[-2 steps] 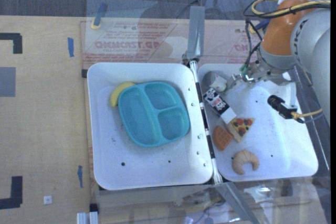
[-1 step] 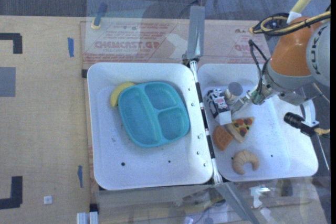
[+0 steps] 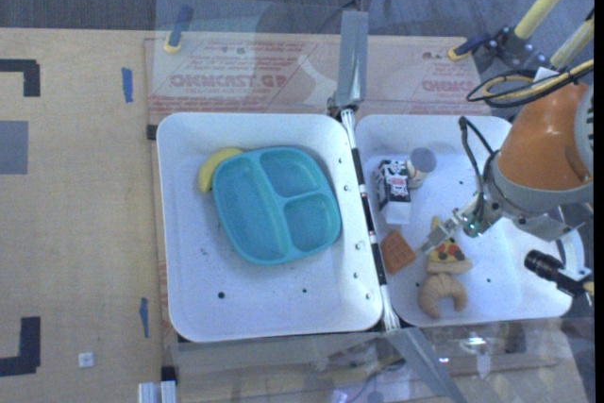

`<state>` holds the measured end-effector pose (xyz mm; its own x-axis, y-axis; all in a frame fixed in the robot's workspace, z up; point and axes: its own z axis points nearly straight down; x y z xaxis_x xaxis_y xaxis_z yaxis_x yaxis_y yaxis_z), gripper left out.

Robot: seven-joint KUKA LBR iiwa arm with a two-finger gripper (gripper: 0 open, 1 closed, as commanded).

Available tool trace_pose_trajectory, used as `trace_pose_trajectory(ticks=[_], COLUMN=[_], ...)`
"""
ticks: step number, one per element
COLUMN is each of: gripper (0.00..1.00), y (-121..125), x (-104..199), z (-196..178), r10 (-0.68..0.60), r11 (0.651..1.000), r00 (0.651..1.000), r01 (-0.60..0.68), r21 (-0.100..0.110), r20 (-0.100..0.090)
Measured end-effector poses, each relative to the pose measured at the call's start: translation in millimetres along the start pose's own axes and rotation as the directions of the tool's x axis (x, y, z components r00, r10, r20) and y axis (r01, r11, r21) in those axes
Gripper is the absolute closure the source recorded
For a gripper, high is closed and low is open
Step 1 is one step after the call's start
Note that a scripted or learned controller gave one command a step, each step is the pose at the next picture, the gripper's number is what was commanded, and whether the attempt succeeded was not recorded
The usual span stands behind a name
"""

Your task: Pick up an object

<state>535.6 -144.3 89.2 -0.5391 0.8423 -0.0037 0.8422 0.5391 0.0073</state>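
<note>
My gripper (image 3: 457, 229) hangs low over the middle of the right bin (image 3: 528, 293), reaching in from the right below the arm's orange band. Its tip is just above a small pizza-slice toy (image 3: 447, 253) and may be touching it. A tan croissant (image 3: 442, 291) lies right below the pizza slice. To the left is an orange cracker-like square (image 3: 398, 251). A black-and-white carton (image 3: 394, 182) and a grey round piece (image 3: 423, 159) sit toward the bin's far left corner.
The left bin (image 3: 189, 297) holds a teal divided plate (image 3: 276, 203) with a yellow banana (image 3: 213, 165) poking out from under its upper left edge. Cables and yellow rods cross the upper right behind the arm.
</note>
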Motion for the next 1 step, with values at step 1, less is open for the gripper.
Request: trace_pose_trajectory(ticks=[1], gripper=[1.00], y=[-1.1], x=[-4.7], z=[-11.4], r10=[0.009], r11=[1.000], r00=[1.000], r01=[-0.009], r21=[-0.007], r20=[0.006])
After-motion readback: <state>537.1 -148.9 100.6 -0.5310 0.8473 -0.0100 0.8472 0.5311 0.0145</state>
